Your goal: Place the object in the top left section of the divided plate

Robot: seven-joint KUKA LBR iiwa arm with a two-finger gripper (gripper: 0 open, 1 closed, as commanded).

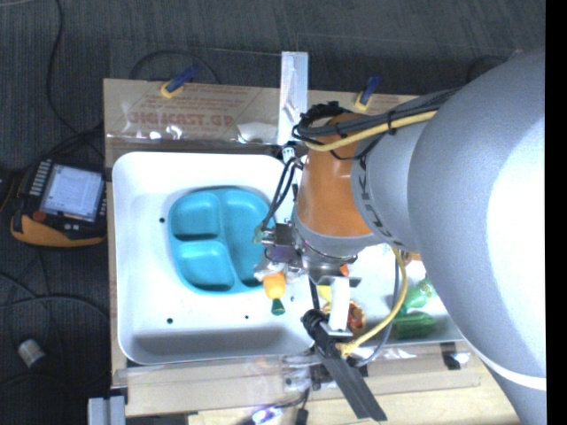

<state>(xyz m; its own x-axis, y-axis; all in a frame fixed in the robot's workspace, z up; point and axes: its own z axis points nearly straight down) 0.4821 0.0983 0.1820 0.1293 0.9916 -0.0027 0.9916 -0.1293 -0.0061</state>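
A blue divided plate (213, 237) with three sections lies in the left white bin (142, 326). My gripper (276, 268) hangs below the orange band of the arm, right over the plate's right rim and the wall between the two bins. A small orange object with a green tip (275, 289), like a toy carrot, shows just under the gripper, beside the plate's lower right edge. The wrist and cables hide how the object meets the gripper.
The grey arm (461, 202) covers most of the right bin. Green objects (415, 319) and a yellow and red item (351, 312) peek out there. A handheld screen device (64, 200) lies on the floor at left.
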